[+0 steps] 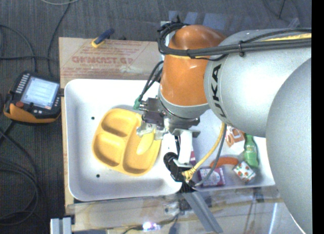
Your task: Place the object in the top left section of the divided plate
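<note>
On the cardboard-topped bench [101,58], I saw the left shallow white plastic bin [76,126] holding the yellow 3-section divided plate [119,142]. My gripper [149,129] hung over the plate's right edge; I couldn't make out the object.

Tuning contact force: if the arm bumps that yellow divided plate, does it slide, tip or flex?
The plate looks like moulded plastic, so probably stiff and light for its size. It lies flat and low in the left bin, so tipping seems unlikely. On the bin's smooth white floor a sideways bump would probably make it slide. The gripper is over its right edge.
</note>
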Robot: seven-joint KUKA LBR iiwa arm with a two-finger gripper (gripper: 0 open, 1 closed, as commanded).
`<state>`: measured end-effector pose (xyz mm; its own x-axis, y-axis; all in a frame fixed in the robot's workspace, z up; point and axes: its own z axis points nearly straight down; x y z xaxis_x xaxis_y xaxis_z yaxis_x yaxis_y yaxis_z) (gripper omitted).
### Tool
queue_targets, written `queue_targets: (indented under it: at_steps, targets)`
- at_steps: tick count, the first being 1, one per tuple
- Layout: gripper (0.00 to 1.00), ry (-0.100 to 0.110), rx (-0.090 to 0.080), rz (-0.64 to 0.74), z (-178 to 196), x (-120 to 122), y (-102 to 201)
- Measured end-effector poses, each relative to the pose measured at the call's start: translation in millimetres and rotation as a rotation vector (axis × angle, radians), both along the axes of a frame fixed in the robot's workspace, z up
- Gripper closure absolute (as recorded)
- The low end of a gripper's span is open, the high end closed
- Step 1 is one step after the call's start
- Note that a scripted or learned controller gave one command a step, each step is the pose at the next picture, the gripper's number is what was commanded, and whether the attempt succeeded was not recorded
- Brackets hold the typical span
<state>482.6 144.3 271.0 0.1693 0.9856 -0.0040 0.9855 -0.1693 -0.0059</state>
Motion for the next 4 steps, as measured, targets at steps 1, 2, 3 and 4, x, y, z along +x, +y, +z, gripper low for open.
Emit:
queue_targets:
  at_steps: [1,2,3,4]
  targets:
    - [1.0,-0.002,0.0,-0.048,15.6,0.2,25.3]
    - [0.0,-0.002,-0.001,-0.05,15.8,0.5,24.6]
    - [0.0,-0.01,0.002,-0.105,-175.7,2.7,54.1]
    - [0.0,-0.004,-0.001,0.223,-56.2,123.3,50.7]
